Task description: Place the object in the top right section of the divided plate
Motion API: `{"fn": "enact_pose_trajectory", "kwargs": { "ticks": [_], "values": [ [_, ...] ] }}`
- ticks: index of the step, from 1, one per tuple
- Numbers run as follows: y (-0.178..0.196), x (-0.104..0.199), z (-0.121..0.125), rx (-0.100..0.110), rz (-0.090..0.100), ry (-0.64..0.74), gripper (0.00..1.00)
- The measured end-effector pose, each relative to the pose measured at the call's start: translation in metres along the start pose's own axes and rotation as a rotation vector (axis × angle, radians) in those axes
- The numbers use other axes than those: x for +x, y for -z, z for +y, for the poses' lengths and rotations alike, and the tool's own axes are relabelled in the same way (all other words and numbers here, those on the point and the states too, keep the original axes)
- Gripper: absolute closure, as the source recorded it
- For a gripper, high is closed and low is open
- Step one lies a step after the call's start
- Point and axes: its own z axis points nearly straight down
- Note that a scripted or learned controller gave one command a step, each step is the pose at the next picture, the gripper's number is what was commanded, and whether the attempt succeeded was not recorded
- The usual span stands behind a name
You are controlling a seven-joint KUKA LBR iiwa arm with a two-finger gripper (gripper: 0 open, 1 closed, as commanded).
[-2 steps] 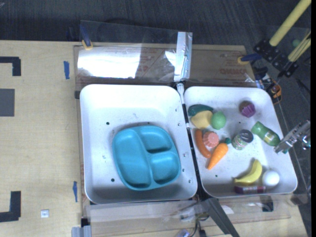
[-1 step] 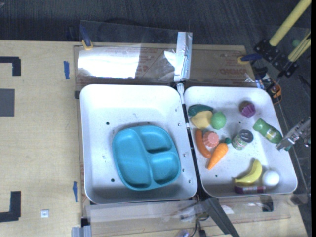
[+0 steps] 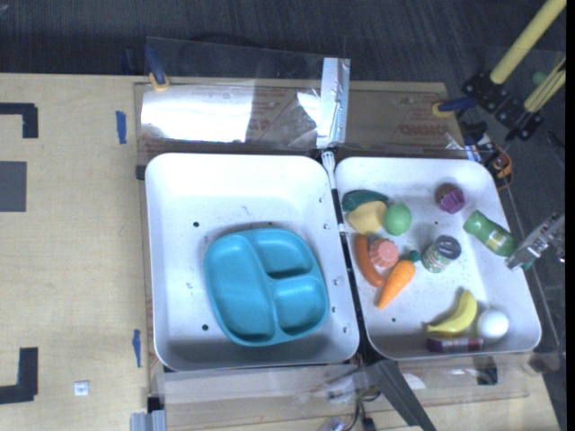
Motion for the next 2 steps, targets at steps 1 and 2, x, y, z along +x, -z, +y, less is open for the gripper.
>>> {"fn": "enact_pose_trajectory", "kwargs": {
  "ticks": [1, 2],
  "values": [
    [0.010, -0.001, 0.001, -0.003, -0.004, -0.002, 1.00],
    [0.020, -0.003, 0.002, -0.005, -0.008, -0.003, 1.00]
  ]
}}
